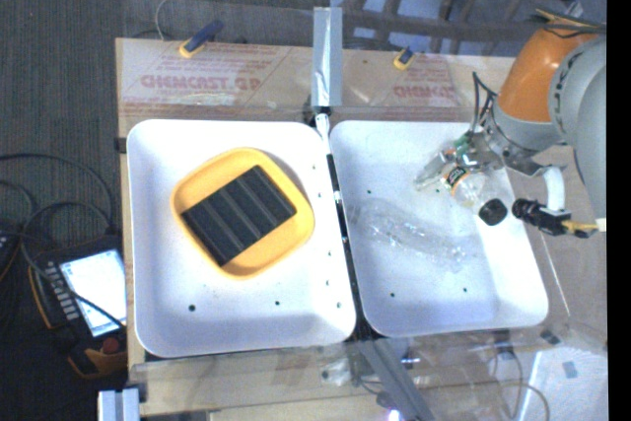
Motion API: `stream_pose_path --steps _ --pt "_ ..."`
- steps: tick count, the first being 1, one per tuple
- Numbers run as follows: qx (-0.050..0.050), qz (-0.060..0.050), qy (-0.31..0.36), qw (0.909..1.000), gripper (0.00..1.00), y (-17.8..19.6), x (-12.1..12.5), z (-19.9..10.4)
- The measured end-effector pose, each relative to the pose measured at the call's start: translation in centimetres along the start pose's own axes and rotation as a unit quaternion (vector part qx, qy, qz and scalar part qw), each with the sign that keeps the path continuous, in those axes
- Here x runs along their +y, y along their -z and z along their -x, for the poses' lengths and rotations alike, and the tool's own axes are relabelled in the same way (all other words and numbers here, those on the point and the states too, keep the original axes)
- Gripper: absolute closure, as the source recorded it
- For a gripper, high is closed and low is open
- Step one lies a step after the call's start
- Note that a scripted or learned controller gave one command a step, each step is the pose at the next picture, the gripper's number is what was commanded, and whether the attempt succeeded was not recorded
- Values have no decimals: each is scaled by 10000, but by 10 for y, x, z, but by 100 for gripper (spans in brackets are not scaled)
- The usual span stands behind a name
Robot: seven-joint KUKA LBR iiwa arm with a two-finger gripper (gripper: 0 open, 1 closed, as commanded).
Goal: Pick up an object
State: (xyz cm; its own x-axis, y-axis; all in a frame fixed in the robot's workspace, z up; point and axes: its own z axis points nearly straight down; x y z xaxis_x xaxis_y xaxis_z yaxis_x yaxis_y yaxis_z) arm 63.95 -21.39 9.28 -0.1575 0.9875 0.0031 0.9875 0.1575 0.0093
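Below and left of the gripper (455, 169): open white floor of the right bin (513, 301), crossed by what looks like a clear plastic thing (414, 237). Further left, past the divider (335, 202): a yellow dish (245, 212) filling mid-bin.

Worktop (237, 79), brown board with faint red lettering, carries two white bins side by side, touching at the middle. Left bin (158, 311) and right bin (513, 296) both sit flat. Two yellow clamps (200, 37) grip the worktop's far edge.
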Motion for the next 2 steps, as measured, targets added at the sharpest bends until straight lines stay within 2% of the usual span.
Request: stream_pose_path --steps 1,2 --pt "-13 7 12 10000 100 9 1 -1" --pt "-15 -44 54 10000 100 92 18 -60"
